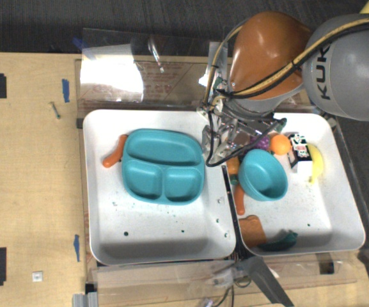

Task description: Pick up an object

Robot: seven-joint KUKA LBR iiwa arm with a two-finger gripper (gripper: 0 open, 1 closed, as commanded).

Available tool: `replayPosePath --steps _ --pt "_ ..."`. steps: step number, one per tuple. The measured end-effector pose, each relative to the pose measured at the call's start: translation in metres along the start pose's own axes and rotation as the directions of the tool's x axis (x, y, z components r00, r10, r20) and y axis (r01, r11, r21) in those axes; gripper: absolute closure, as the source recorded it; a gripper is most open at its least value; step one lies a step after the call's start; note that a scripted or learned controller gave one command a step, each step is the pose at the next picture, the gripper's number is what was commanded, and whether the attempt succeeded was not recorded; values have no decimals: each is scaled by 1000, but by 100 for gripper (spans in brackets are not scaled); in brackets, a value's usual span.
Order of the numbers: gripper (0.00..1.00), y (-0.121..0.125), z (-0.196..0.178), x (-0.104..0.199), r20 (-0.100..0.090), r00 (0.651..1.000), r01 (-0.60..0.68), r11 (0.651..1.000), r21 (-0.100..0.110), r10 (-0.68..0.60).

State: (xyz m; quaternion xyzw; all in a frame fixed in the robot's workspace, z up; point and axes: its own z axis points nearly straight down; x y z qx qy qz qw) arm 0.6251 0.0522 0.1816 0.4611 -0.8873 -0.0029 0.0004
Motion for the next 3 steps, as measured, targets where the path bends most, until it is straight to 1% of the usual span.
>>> replayPosePath --steps 1,2,3 --pt "0 -3 -5 0 6 1000 -2 1000 9 2" --pt "0 -49 -6 65 4 986 -166 986 9 166" --pt "0 -93 44 131 1 995 -96 995 6 96"
